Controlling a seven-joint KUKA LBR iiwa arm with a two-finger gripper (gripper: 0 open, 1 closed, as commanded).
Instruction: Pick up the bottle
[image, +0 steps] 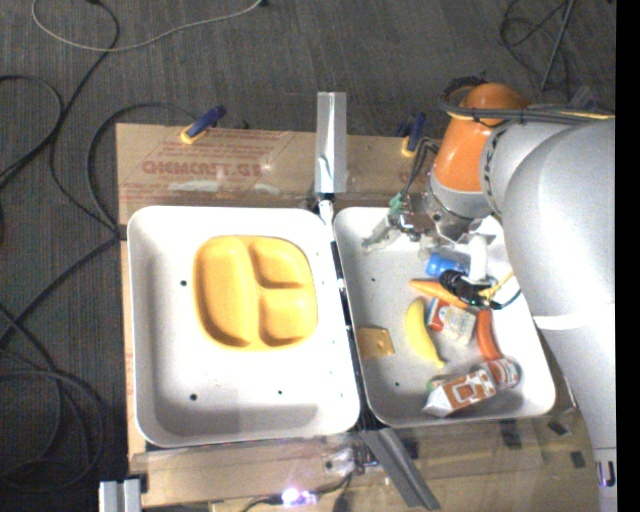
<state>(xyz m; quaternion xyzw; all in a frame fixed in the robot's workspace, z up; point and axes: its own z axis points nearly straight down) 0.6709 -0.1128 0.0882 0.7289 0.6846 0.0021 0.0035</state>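
The bottle (452, 264), pale with a blue cap, lies in the upper part of the right bin (380, 395), partly under the arm's wrist. My gripper (400, 225) hangs over the bin's upper left area, just left of and above the bottle. The view shows nothing held in it. The orange band (468, 150) and the grey arm cover the bin's upper right corner.
Below the bottle lie a banana (422, 330), a small labelled packet (455, 320), an orange stick-like item (488, 335), a drink carton (465, 390) and a brown square (377, 342). The left bin (160, 400) holds a yellow divided tray (255, 290).
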